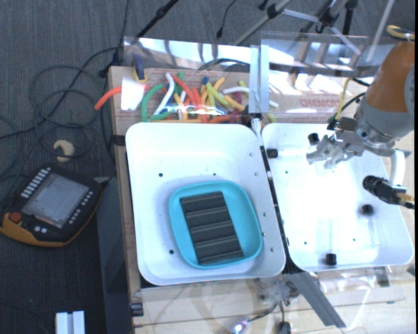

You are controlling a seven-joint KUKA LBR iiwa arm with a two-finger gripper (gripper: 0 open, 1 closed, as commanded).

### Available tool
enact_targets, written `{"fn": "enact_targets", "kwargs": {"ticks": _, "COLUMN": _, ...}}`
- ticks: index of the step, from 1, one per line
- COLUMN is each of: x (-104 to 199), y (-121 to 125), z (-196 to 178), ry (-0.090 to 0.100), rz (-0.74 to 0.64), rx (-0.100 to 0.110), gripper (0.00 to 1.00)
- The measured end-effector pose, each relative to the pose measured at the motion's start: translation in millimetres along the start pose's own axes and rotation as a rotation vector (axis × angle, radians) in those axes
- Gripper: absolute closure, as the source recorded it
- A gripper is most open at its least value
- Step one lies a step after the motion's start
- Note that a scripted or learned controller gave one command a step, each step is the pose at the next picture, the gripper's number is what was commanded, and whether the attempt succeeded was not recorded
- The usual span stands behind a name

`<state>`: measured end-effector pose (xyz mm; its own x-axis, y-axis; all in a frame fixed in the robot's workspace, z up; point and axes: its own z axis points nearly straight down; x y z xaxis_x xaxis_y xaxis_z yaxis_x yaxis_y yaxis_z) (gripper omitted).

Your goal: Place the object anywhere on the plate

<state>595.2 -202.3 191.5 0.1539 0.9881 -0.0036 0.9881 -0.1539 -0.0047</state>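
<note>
A dark grey ribbed block [210, 227] lies flat on the teal plate [182, 199], which sits in the left bin [150, 158] toward its front. The block covers most of the plate's middle and runs lengthwise from back to front. My gripper [326, 152] hangs over the back part of the right bin [313, 207], well to the right of the plate and apart from the block. I see nothing held at its tip.
Several coloured tubes [195, 96] lie in a heap behind the left bin. An upright metal post [259, 82] stands at the back between the bins. A teach pendant [49, 207] rests on the floor to the left. Small black fasteners dot both bin floors.
</note>
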Motion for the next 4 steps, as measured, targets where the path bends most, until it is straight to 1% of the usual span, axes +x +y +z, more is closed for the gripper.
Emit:
{"fn": "enact_targets", "kwargs": {"ticks": 1, "x": 23, "y": -58, "z": 16, "ry": 0.004, "rz": -0.183, "rx": 0.000, "gripper": 1.00}}
{"fn": "enact_targets", "kwargs": {"ticks": 2, "x": 79, "y": -105, "z": 20, "ry": -0.010, "rz": -0.429, "rx": -0.024, "gripper": 1.00}}
{"fn": "enact_targets", "kwargs": {"ticks": 3, "x": 86, "y": -110, "z": 29, "ry": 0.001, "rz": -0.439, "rx": -0.003, "gripper": 0.00}}
{"fn": "enact_targets", "kwargs": {"ticks": 4, "x": 84, "y": -47, "z": -53, "ry": 0.001, "rz": -0.544, "rx": -0.006, "gripper": 0.00}}
